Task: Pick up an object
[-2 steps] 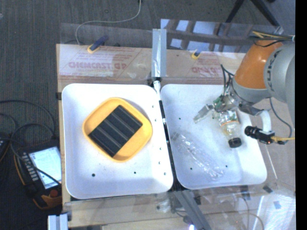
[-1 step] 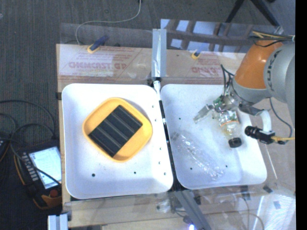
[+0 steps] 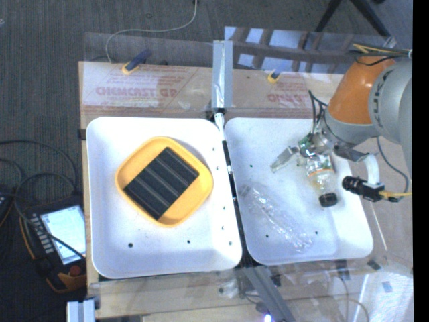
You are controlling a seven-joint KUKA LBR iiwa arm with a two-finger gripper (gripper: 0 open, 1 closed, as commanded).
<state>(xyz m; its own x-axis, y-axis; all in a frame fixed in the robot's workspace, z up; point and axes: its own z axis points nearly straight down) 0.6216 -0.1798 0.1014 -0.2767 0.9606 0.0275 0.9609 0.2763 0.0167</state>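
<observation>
The arm (image 3: 375, 99) reaches in from the right, its orange band above the far right corner of the right bin (image 3: 348, 243). The gripper (image 3: 310, 154) hangs low over that bin's far right part. One metal finger (image 3: 285, 157) sticks out to the left, slanting toward the bin's middle; the rest of the gripper is a clutter of small parts, and whether it is spread or pressed together cannot be told. Nothing can be made out between its fingers.

Just beside the gripper, on its near side, lies a small clear bottle (image 3: 319, 173) with a black cap (image 3: 327, 198), near the bin's right edge. A crumpled clear wrap (image 3: 276, 213) lies across the bin floor from the middle toward the near edge, apart from the gripper.

In the left bin (image 3: 114, 247), a yellow dish (image 3: 163, 181) with a black ribbed pad inside sits around the middle, turned at a slant to the bin's edges.
</observation>
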